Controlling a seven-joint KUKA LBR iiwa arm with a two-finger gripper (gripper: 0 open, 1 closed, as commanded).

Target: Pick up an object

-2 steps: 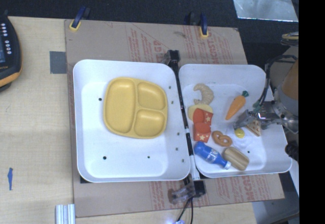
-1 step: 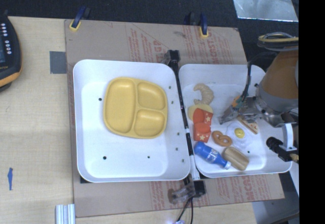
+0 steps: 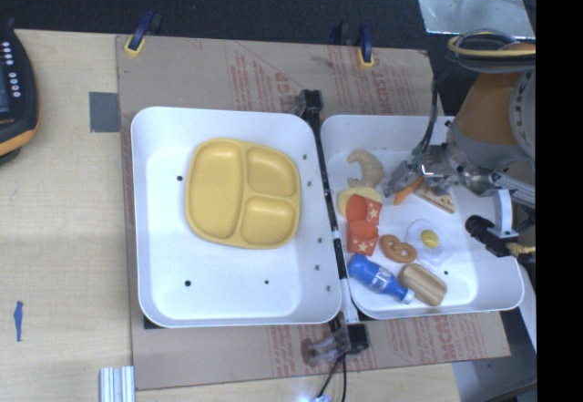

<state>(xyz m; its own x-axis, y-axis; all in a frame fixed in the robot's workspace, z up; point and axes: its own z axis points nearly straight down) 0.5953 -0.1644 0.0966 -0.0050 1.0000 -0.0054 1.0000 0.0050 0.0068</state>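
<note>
Looking down on two white bins side by side on the table (image 3: 64,236). Over the right bin (image 3: 492,295), near its back edge, hangs the end effector (image 3: 412,176), reaching in from the right on the grey arm (image 3: 492,131). Can't tell whether spread or pinched together, too much grey metal bunched up at this angle.

Closest to it: an orange carrot-shaped toy (image 3: 406,191), right under or against the tip on the near side. Hard to say if actually touching. Long axis on a diagonal, low end toward the near left, high end toward the far right and tucked in by the end effector.

Around it in the same bin:
- tan croissant (image 3: 366,165) just left
- red fries box (image 3: 363,220) near left
- pretzel (image 3: 397,249) and fried egg (image 3: 428,238) nearer the front
- blue bottle (image 3: 377,277) and bread roll (image 3: 424,283) along the front edge, touching
- tan wedge slice (image 3: 438,200) just right of the carrot toy

Over in the left bin (image 3: 164,291), just a yellow divided plate (image 3: 244,192) lying flat, well apart from all of that.
</note>
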